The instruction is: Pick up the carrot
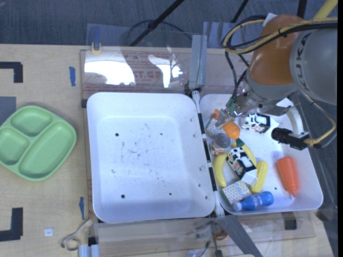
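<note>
Right bin (311, 197): carrot (288, 174) lies apart from pincer (234, 108).

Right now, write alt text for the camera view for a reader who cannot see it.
An orange carrot lies untouched near the right edge of the right white bin, among a blue bottle, bananas and small toys. The grey and orange arm hangs over that bin's far end; the left bin and a green divided plate sit to its left.

Orange carrot (288, 174); yellow banana (220, 170); blue bottle (256, 201); black-and-white cow-patterned toy (241, 159); green divided plate (35, 142); white bins (144, 111).
</note>
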### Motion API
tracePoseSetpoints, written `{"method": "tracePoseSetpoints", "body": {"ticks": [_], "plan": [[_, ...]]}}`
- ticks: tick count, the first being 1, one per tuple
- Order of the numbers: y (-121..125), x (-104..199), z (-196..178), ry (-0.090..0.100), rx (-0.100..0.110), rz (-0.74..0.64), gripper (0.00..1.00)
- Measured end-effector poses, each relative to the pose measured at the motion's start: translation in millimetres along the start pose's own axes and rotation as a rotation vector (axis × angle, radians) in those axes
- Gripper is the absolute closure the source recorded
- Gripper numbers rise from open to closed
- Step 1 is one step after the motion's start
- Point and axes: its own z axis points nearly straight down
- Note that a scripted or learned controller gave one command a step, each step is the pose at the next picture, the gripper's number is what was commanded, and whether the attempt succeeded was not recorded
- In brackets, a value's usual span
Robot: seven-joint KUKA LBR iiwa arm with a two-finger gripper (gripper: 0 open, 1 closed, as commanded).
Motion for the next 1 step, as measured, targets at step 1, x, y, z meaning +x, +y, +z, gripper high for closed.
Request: {"method": "tracePoseSetpoints", "body": {"ticks": [1], "plan": [[-3.2,42.1,0.6,0.002,0.003,0.016,1.0]]}}
